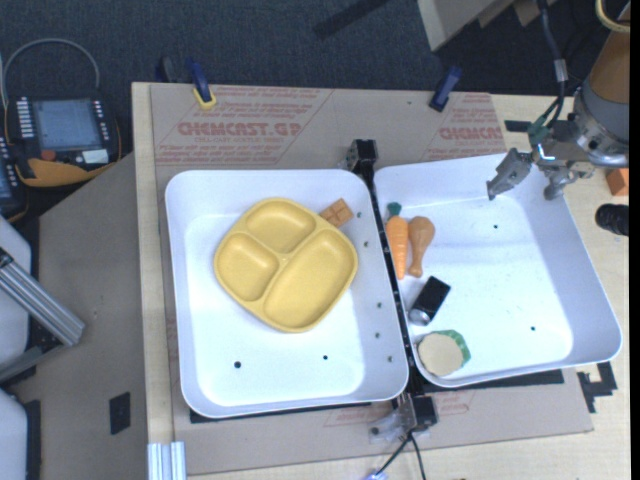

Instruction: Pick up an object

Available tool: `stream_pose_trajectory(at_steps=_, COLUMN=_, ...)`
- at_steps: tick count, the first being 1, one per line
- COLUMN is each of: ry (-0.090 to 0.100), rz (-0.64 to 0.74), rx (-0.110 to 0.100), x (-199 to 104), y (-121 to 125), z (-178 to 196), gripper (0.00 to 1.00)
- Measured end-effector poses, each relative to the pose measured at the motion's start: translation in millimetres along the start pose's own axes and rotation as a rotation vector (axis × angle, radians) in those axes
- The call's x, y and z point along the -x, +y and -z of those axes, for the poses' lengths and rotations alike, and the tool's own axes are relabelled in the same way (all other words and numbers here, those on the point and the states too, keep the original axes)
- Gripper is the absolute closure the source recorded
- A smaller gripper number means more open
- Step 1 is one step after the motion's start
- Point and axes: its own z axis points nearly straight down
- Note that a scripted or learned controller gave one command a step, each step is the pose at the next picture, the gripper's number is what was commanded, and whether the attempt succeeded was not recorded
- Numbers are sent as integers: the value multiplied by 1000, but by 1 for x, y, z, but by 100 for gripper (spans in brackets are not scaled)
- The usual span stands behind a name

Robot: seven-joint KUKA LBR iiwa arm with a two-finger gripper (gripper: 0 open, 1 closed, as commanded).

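Observation:
My gripper [528, 179] hangs open over the far right corner of the right bin [540, 268], nothing between its fingers. Along that bin's left side lie an orange carrot [397, 243], a tan drumstick-shaped piece [420, 238], a small black block [431, 299] and a round cream and green piece [443, 352]. All of these lie well to the left of and nearer than the gripper.
The left bin [285, 373] holds a yellow divided plate [287, 264], with a small brown block [337, 212] at the plate's far edge. A black clamp [362, 154] sits where the two bins meet at the back. The arm's wrist [605, 118] stands over the bench's right edge.

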Motion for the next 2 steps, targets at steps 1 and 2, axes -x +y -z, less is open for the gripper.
stream_pose_trajectory(at_steps=1, ry=-2, rz=3, rx=12, x=0, y=2, z=7, gripper=0)
stream_pose_trajectory(at_steps=2, ry=-1, rz=2, rx=6, x=-3, y=-4, z=-55, gripper=0)
